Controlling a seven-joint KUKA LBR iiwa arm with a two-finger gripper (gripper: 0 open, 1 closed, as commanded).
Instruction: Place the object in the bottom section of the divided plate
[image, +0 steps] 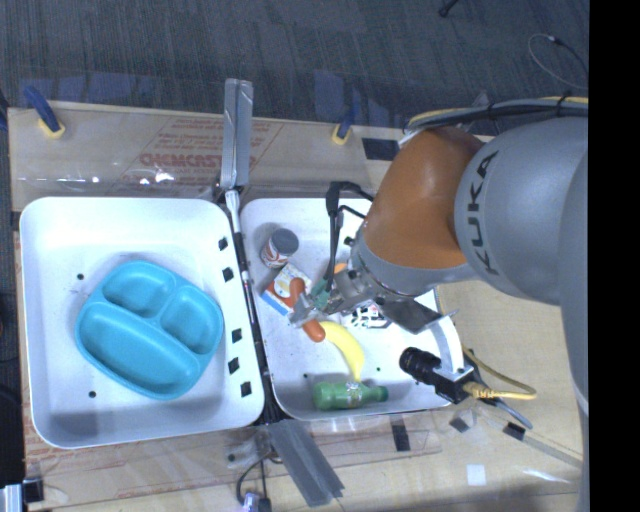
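A blue divided plate (148, 328) lies in the left bin (60, 230), with one large section toward the bottom and two smaller ones above. My gripper (316, 302) reaches down into the right bin (300, 215), over a cluster of small items. Right at its tip are an orange-red piece (316, 331) and a small red and white carton (287, 287). A yellow banana (347, 351) lies just below and to the right of the tip. Nothing visibly hangs from the gripper.
A small grey can (281, 245) stands at the upper left of the right bin. A green bottle (346, 394) lies along that bin's bottom wall. A black and white item (369, 317) sits under the arm. The orange wrist band (420, 210) covers the bin's right half.
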